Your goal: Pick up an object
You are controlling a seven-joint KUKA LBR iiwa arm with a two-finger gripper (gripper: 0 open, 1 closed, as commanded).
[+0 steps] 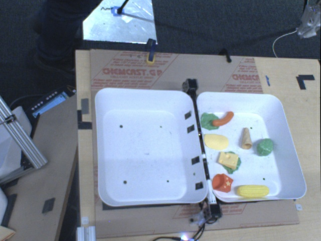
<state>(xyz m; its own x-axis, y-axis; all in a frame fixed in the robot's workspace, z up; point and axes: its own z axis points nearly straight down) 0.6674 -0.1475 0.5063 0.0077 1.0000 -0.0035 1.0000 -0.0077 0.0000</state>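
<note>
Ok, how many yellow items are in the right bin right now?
3. The corn cob lies near the front edge, the cheese wedge sits mid-bin on a green leaf, and the pale yellow oval piece lies just behind it by the divider. None looks hidden.

view: one fixed camera above the bench | facing: down at a slant, far edge toward top of frame | distance: far enough to take in both white bins, left bin and right bin, whole, plus dark floor beyond | shared: single view, no overlap
</note>
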